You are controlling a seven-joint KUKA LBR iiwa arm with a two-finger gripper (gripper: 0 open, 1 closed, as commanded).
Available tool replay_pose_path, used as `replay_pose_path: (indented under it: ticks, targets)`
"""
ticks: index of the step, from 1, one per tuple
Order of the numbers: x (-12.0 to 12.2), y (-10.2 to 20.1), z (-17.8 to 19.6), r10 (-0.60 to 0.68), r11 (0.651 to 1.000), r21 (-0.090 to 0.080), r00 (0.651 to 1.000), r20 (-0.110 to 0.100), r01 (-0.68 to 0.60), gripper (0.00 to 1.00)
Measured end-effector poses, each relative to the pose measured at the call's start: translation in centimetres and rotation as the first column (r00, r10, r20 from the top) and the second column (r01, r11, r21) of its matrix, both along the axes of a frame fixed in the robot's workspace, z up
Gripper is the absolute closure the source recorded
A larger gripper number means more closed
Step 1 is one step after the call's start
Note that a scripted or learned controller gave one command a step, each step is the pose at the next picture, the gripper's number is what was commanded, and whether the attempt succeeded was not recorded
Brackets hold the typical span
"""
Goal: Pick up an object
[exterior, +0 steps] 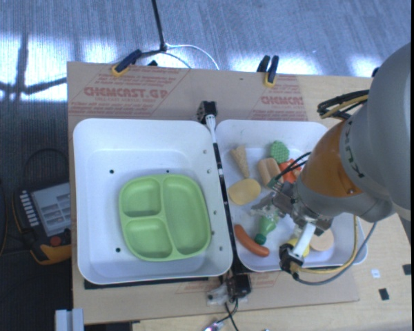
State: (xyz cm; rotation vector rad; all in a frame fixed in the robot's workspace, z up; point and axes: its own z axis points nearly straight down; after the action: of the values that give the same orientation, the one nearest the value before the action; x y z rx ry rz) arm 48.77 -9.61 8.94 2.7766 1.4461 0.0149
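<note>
The right bin [228,138] holds several toy foods: a tan cone [240,161], a green leafy piece [279,149], a tan bun [267,170], an orange piece [288,170], a yellow round piece [244,192], a red sausage [252,241], a green bottle-like piece [265,227] and a pinkish disc [322,243]. My gripper [274,207] hangs low over the middle of this bin, just above the green bottle-like piece and right of the yellow piece. The wrist and its orange band [328,171] cover the bin's right part.
The left bin [96,150] carries a light green divided plate [165,216]. A black divider with a cable [208,116] runs between the bins. Yellow clamps [126,61] hold the cardboard-covered bench at the back. Cables [331,267] loop at the right bin's front.
</note>
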Motion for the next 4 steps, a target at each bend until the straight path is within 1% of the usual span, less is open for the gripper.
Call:
replay_pose_path:
  ticks: [1,3,4]
  targets:
    - [-0.1,-0.2,1.0,-0.003,1.0,-0.003,1.0,-0.001,0.002,1.0]
    - [-0.2,-0.1,2.8,-0.001,1.0,0.0,1.0,-0.007,0.001,1.0]
    - [-0.1,-1.3,0.1,0.32,0.947,0.006,0.947,-0.009,-0.32,1.0]
